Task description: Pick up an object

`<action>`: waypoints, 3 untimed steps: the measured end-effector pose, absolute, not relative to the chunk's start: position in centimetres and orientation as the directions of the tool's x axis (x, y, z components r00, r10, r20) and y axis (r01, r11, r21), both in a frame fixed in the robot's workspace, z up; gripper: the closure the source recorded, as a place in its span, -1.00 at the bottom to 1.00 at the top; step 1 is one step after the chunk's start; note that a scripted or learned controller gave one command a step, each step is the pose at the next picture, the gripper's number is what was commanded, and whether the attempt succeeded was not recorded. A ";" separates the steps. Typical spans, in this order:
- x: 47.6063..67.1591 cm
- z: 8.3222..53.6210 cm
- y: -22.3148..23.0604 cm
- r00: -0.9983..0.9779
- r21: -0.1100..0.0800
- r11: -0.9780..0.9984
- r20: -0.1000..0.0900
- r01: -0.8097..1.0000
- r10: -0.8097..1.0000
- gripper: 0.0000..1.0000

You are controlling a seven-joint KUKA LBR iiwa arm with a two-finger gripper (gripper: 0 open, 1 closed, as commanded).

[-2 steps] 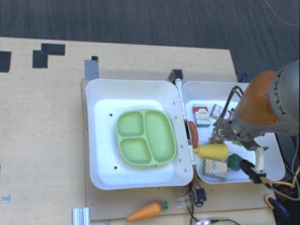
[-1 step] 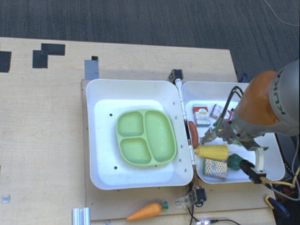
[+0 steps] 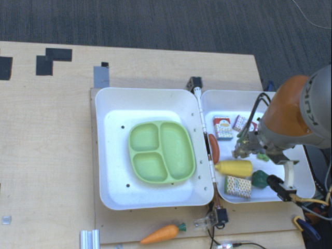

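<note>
The right bin (image 3: 309, 176) holds several small items. A red and white box (image 3: 223, 127) and a small packet (image 3: 240, 122) lie at its far side. A red sausage (image 3: 213, 148) rests against the left wall. Nearer the front are a yellow corn-like piece (image 3: 234, 167), a dark green item (image 3: 259, 178) and a patterned yellow box (image 3: 238, 187). My gripper (image 3: 243, 149) hangs over the middle of this bin, just above the yellow piece and below the packet. The arm's orange band hides the bin's right part.
The left bin (image 3: 111, 139) holds a light green divided plate (image 3: 161, 152). An orange carrot (image 3: 162, 234) lies on the bench in front of the bins. Cables and a small connector (image 3: 220, 217) sit at the front edge between the bins.
</note>
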State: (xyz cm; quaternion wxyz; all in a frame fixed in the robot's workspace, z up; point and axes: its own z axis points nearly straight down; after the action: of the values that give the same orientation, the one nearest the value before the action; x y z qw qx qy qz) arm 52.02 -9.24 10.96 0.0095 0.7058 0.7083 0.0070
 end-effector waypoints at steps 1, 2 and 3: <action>52.0 10.9 -9.2 -0.004 0.023 0.004 -0.004 1.000 1.000 -1.00; 49.0 8.7 -8.6 -0.001 0.013 0.001 -0.002 1.000 1.000 -1.00; 49.4 10.0 -8.6 -0.002 0.024 0.002 -0.004 1.000 1.000 1.00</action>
State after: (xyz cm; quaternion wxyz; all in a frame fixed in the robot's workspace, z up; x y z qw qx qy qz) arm 49.37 -8.60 9.96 0.0097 0.7063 0.7078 0.0070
